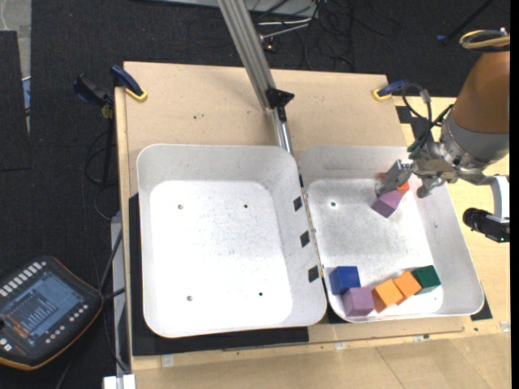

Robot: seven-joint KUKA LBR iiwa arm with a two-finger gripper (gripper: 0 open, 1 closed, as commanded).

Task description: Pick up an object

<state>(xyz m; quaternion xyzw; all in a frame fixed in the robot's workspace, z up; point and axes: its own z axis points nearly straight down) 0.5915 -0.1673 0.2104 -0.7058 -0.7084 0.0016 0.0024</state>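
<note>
Looked down on a tan desk [211, 104] standing on a dark floor [57, 136], with loose cables [324, 6] strewn along the top of the view. Noted a blue-handled clamp [130, 83] at the desk's left rear corner and a second clamp [389, 90] at the right rear. Followed a slanted metal pole [247, 47] from the top of the view down to the gap between the bins. Found the left bin [219, 156] speckled and worn, and the right bin [454, 241] touching it along the middle. Spotted a pendant [36, 310] with a lit screen on the floor at lower left; could not read any text on it.

Saw the arm [486, 96] reaching in from the right, with the gripper [409, 183] over the rear of the right bin and the fingers [395, 177] spread apart, gripping nothing. Placed a tilted lilac block [388, 203] just below the left fingertip, possibly touching it, though hard to judge at that slant.

Counted a row along the right bin's front edge: blue block [345, 279], purple block [359, 301], two orange blocks [389, 292], green block [426, 279], packed close together.
</note>
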